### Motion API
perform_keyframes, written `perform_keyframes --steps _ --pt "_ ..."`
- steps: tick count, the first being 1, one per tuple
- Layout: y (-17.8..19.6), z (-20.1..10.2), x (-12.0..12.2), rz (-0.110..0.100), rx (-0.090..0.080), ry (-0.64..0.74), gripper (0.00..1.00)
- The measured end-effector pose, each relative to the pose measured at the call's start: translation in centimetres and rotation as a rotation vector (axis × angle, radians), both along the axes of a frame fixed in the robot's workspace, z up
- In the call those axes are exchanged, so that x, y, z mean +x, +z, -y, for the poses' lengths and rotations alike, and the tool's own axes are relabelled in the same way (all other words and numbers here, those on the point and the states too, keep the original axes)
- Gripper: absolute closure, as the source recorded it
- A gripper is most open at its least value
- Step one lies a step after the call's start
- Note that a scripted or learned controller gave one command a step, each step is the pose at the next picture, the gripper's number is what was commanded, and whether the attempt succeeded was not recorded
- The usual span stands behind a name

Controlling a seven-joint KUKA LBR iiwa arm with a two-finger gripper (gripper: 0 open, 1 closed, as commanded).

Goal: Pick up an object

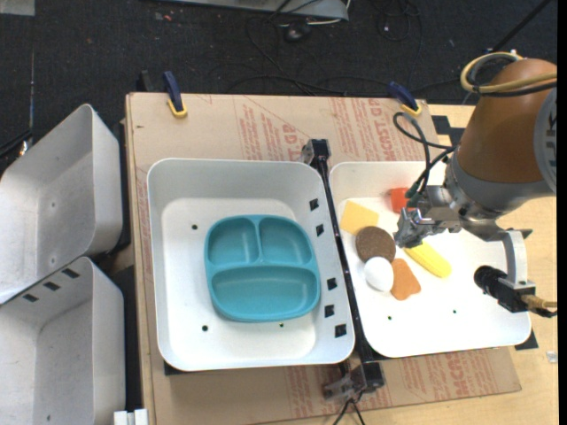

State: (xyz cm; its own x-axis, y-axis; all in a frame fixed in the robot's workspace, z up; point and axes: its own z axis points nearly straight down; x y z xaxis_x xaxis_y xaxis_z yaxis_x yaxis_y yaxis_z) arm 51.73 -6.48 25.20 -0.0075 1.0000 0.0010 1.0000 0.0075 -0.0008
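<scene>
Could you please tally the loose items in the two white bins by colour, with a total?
Blue: 1, the divided plate in the left bin
Yellow: 2, a pale wedge and a long piece
Orange: 1, a flat piece
Brown: 1, a round disc
White: 1, an egg
Red: 1, partly hidden piece
Total: 7

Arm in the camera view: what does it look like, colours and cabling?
A bulky arm with a broad orange-brown band over grey metal. Black cables loop along its left side, a yellowish cable curls on top. The pincer is grey metal with dark parts.
</scene>
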Motion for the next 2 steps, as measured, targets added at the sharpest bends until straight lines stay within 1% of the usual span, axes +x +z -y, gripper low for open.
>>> perform_keyframes --steps 2 --pt "-1.7 -9.7 1.9 0.000 -0.001 0.000 1.00"
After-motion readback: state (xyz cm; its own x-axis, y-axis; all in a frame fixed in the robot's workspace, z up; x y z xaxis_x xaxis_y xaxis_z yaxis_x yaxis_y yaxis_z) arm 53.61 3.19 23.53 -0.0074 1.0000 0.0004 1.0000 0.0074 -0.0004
